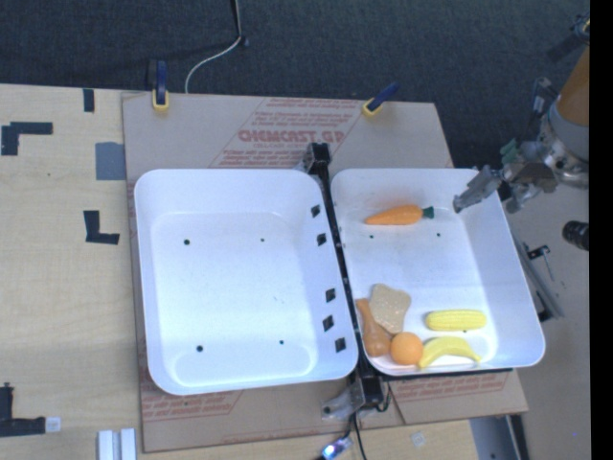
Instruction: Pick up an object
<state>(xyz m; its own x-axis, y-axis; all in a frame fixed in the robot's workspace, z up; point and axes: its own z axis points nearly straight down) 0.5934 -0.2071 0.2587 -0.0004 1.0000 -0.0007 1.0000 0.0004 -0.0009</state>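
Carrot (394, 217) lies in right bin (498, 257), long axis left-right, green top toward hand (471, 196). Hand hovers at bin's right rim, finger state unclear.

One fixed camera looks down from above at a slant, set far enough back to take in the table (57, 257) and both white bins whole. The left bin (153, 257) and right bin (517, 295) sit side by side mid-frame, and the arm (565, 132) enters from the right edge.
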